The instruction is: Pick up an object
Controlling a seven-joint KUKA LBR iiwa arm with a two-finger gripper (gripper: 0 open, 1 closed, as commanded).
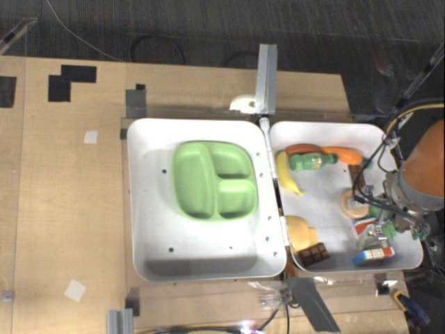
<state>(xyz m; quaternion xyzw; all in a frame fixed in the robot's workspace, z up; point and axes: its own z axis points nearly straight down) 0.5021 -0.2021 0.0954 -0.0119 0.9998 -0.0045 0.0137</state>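
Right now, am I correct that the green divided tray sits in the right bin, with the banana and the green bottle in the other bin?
Not quite: the camera view shows the green divided tray in the left bin, not the right. The banana and green bottle lie together in the right bin, as you said.

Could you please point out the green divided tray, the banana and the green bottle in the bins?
green divided tray (pixel 212 181): camera view, the ridge between its compartments.
banana (pixel 286 175): camera view, the middle of its curved yellow body.
green bottle (pixel 311 161): camera view, the middle of its body.
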